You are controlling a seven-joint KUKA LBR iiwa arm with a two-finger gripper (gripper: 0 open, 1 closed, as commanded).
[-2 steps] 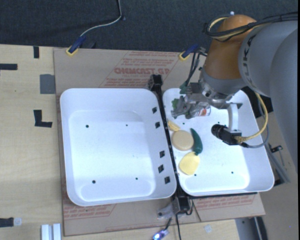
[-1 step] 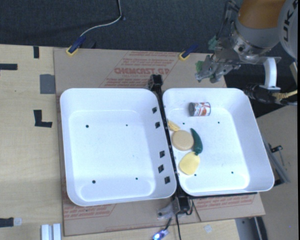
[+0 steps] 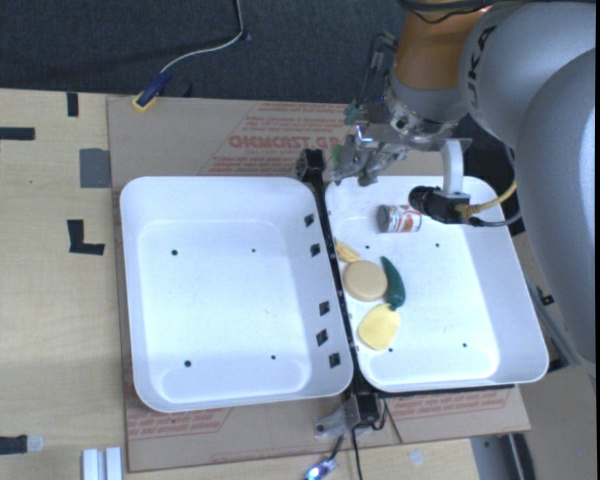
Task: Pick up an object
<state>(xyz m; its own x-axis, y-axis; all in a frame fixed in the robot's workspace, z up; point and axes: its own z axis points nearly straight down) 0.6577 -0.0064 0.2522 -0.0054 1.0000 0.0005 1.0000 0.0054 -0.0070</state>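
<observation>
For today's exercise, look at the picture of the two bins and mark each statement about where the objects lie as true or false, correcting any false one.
1. The small can lies on its side in the right bin. True.
2. The tan round disc sits in the left bin. False: it lies in the right bin, near the divider.
3. The dark green piece touches the tan round disc. True.
4. The yellow piece lies farther from the camera than the can. False: it lies nearer, below the disc.
5. The pincer is above the right bin's far left corner. True.
</observation>
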